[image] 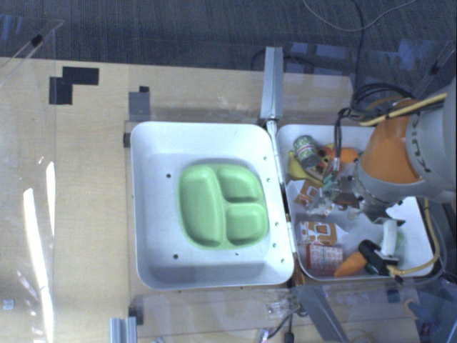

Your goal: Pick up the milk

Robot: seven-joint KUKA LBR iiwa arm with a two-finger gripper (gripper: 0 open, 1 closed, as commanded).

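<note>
1. Arm: The arm (389, 156) reaches over the right bin (421, 220). The gripper (330, 193) is low over the items in the left half of that bin. How wide the gripper stands cannot be determined from this view.

2. Milk: The milk (318, 232), a white carton with brown print, lies flat on the bin floor just beside the gripper, on the side toward the view's bottom edge. It is not lifted.

3. Items near the gripper:
- A small orange-and-white pack (307, 193) lies just to the gripper's left in the view.
- A banana (298, 167) and a can (305, 147) lie beyond the gripper, toward the top left.
- An orange (348, 155) sits beyond the gripper, next to the wrist.
- A red box (323, 257) touches the milk on the side away from the gripper.
- A carrot (348, 266) lies beside the red box, well below the gripper.

4. Left bin: The left bin (157, 191) is well apart from the gripper and holds a green divided plate (221, 204). Both bins rest on the worktop (78, 191).
</note>
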